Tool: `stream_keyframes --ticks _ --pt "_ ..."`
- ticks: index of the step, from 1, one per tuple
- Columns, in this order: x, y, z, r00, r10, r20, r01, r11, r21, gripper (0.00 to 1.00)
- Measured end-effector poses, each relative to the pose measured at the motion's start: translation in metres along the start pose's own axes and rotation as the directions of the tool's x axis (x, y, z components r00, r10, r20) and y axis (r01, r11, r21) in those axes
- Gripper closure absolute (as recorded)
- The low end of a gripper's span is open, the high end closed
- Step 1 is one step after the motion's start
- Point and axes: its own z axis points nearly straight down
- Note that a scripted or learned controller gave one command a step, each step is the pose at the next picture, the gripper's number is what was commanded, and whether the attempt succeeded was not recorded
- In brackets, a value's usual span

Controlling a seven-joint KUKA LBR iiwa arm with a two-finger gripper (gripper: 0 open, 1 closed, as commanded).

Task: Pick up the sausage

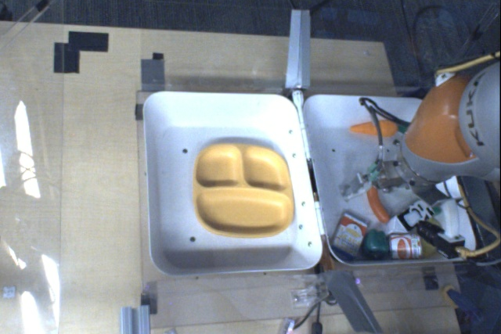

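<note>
The sausage [377, 205] is a short orange-red piece lying in the right bin [333, 145], near its middle. My gripper [378, 176] hangs right over the sausage's upper end, reaching in from the right under the arm's orange band [438, 129]. The gripper's metal parts cover the top of the sausage, and I cannot make out whether they touch it.
An orange carrot-like piece [368, 129] lies further back in the right bin. Along its front edge sit a small packet [350, 233], a green item [376, 244] and a red can [405, 246]. The left bin [168, 168] holds a yellow compartment plate [243, 189].
</note>
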Motion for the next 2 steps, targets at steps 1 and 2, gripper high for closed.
stream_keyframes --ticks 1,2 --pt "0.001 0.003 -0.012 1.000 -0.003 0.000 0.003 1.000 -0.007 1.00" --pt "0.062 0.041 -0.142 1.000 0.031 0.000 -0.031 1.000 0.004 1.00"
